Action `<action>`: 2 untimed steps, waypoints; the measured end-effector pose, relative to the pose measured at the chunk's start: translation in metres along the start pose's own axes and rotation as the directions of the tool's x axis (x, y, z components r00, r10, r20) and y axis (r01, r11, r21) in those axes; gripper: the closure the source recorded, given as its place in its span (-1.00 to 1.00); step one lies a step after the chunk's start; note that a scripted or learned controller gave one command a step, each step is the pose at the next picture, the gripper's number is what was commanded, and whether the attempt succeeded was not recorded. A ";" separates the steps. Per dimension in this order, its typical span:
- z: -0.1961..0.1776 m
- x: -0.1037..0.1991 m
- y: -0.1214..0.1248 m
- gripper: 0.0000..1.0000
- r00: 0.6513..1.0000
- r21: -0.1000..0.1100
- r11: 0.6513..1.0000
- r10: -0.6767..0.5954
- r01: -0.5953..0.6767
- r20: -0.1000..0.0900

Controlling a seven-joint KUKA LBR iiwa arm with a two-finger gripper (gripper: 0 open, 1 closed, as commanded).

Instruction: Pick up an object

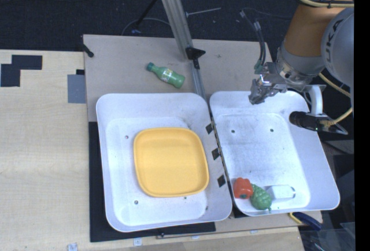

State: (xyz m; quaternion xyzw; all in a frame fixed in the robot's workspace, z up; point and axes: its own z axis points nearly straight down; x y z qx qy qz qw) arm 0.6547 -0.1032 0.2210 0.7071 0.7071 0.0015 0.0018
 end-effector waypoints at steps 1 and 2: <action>-0.020 -0.001 0.000 1.00 1.000 0.003 1.000 0.001 -0.001 0.000; -0.028 0.048 -0.006 1.00 1.000 0.004 1.000 -0.003 0.003 -0.002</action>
